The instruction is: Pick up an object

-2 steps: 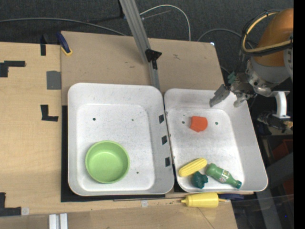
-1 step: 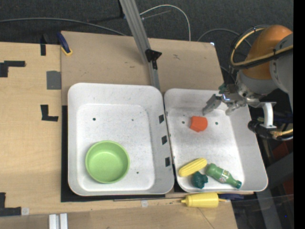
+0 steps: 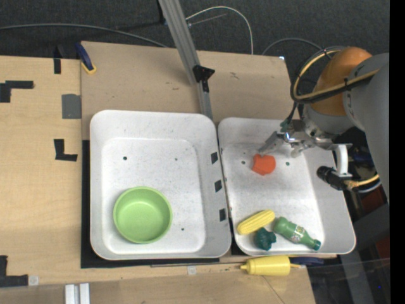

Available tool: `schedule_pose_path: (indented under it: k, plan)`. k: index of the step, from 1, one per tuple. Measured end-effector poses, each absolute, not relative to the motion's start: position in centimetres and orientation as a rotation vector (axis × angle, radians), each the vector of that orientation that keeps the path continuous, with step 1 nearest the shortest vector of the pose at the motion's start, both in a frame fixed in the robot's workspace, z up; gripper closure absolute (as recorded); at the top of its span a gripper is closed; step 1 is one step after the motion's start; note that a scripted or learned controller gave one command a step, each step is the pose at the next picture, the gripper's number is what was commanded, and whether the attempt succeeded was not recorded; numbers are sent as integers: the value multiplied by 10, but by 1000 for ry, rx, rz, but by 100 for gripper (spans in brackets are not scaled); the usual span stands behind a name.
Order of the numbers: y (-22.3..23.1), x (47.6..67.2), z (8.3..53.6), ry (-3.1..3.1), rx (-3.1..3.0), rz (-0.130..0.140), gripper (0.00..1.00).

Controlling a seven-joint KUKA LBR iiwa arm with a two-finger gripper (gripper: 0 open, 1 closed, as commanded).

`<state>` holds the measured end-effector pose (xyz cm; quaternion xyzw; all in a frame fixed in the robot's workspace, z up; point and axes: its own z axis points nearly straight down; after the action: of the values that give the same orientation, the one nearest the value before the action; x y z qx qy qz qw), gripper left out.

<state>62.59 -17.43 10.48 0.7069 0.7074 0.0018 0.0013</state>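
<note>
The orange object (image 3: pixel 264 164) lay just left of and below the gripper (image 3: pixel 283 139), in the right bin (image 3: pixel 329 233). It looked small, light and rounded, probably slippery; grasping across its middle seemed best. Gripper's state: cannot tell.

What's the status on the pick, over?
Gripper over right bin, just up-right of orange object; grasp unconfirmed. Corn and green bottle lie apart at front. Green bowl in left bin. Path unobstructed.
</note>
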Motion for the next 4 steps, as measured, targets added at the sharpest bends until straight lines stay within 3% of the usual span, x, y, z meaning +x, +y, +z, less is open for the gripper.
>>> schedule_pose_path:
  k: [1,4]
  plan:
    - [-174,628,118,2219,2212,10,100]
    - [-164,631,261,2220,2216,4,100]
